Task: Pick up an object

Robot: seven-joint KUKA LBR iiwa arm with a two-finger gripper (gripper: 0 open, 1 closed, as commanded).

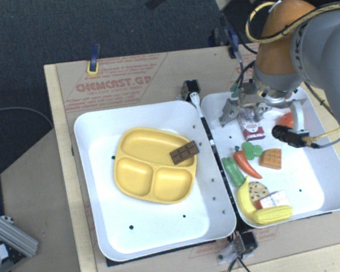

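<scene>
My gripper [251, 114] hangs low over the far part of the right bin [326, 186], under the orange band of the arm. Directly below it lies a small red and white packet [254, 131]; whether the gripper touches it I cannot tell. Nearer the front of this bin are a carrot [246, 163], a green vegetable [232, 171], a small green piece [252, 149], an orange waffle [272, 159], a banana [246, 200], a cookie [258, 190], a red and white box [275, 200] and a corn cob [271, 215]. A red-orange piece [286, 120] shows beside the wrist.
The left bin [103, 191] holds a yellow divided plate [150, 172] with a brown chocolate bar [183, 153] resting on its right rim. A black ridge [213, 157] separates the bins. A black cable end [289, 136] juts from the wrist over the right bin.
</scene>
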